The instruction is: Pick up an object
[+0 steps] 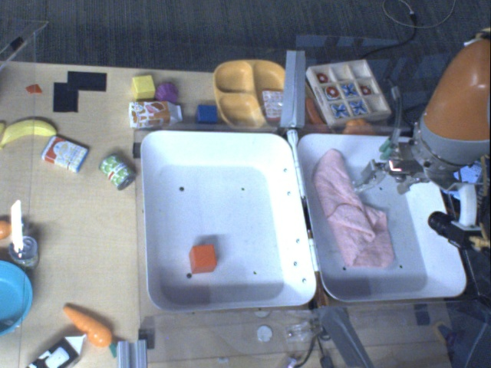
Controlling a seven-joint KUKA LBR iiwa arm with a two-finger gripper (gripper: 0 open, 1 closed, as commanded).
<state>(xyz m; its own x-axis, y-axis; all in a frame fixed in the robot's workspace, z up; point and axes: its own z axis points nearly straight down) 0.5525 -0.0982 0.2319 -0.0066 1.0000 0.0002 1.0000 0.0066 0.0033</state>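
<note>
Over the right bin (449,282) I hang with my gripper (377,173) low, just beside the upper edge of the pink cloth (349,209). My fingers look spread, with white bin floor showing between them and nothing pinched. One fingertip seems to reach toward the cloth's near fold, though I cannot tell whether it touches.

The cloth lies crumpled lengthwise down the left half of this bin, running from near the top wall toward the bottom. It is the one thing here within easy reach, so I judge it the likeliest thing to lift. The other candidate, a small orange block (203,258), sits in the left bin (153,228), toward its lower left, well apart from me.

As for progress, I reckon the job is at its early stage: I am in place above a bin, but nothing is gripped and nothing is raised. What is left is the whole of the real work: settle onto a fold of cloth, close on it, and bring it up clear of the bin floor. Soft cloth may slip or bunch, so a pinch on a raised ridge looks safer than one on a flat patch.
</note>
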